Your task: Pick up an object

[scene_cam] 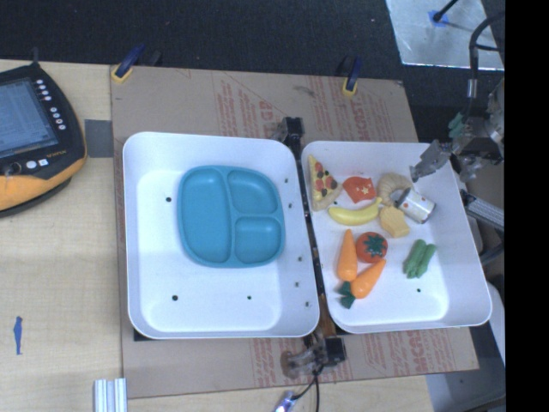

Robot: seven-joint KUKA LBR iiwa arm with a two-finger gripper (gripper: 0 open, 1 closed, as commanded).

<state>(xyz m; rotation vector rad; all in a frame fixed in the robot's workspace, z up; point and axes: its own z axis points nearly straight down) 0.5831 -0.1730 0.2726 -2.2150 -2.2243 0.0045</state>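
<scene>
We see the gripper (426, 163) at the right bin's (446, 312) back right corner; finger state unclear. Toy foods cluster there, banana (353, 215) mid-bin, probably heaped for easy picking.

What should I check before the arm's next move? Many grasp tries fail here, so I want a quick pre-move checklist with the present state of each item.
1. Toy food within reach in the right bin: ok; banana, tomato and two carrots lie there.
2. Gripper over that bin: ok, at its upper right, by the yellow piece.
3. Object between its fingers: cannot tell.
4. Target standing apart: not ok; most pieces touch or crowd neighbours, though the green piece lies apart.
5. Left bin ready: ok, holding a blue divided plate.
</scene>
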